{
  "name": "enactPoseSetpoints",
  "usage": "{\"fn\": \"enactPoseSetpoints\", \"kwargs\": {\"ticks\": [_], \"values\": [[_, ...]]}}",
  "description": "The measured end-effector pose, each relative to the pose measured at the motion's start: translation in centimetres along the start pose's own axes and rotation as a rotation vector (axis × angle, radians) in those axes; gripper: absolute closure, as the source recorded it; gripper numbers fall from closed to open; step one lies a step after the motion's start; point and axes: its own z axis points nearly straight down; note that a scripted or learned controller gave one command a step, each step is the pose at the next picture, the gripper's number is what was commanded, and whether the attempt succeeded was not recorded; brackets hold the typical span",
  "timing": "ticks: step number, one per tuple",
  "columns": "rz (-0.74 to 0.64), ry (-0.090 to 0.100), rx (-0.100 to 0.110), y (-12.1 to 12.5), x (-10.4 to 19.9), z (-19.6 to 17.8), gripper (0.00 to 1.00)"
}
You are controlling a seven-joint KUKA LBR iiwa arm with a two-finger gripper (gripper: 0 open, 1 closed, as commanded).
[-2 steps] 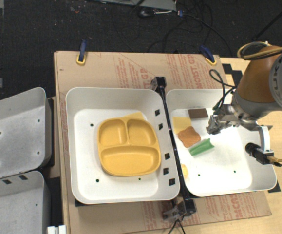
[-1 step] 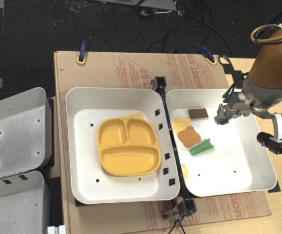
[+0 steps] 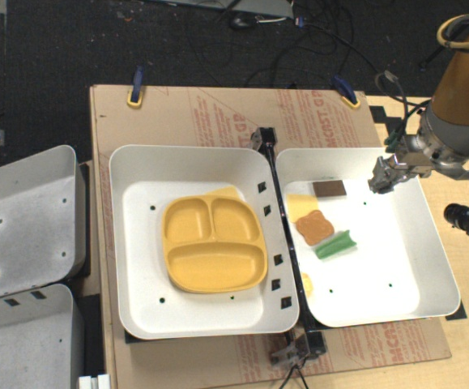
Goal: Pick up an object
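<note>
Nearest the lens, in the right bin, a green block lies down-left of my pincer, long axis slanting up-right; whether my pincer grips, I cannot tell.

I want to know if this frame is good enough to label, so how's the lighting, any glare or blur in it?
In the camera view the lighting is even and soft; the white bins look bright but not blown out. The yellow tray and green piece are reasonably sharp, with faint shadows. The hand is dark and slightly smeared, so its details are hard to read. The floor at the top is dim.
</note>
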Motion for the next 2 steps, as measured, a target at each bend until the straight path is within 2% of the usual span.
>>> {"fn": "enactPoseSetpoints", "kwargs": {"ticks": [1,2], "values": [[-0.004,0.003,0.006,0.1,4.5,0.8,1.00],[-0.005,0.004,0.008,-0.2,10.3,2.1,1.00]]}}
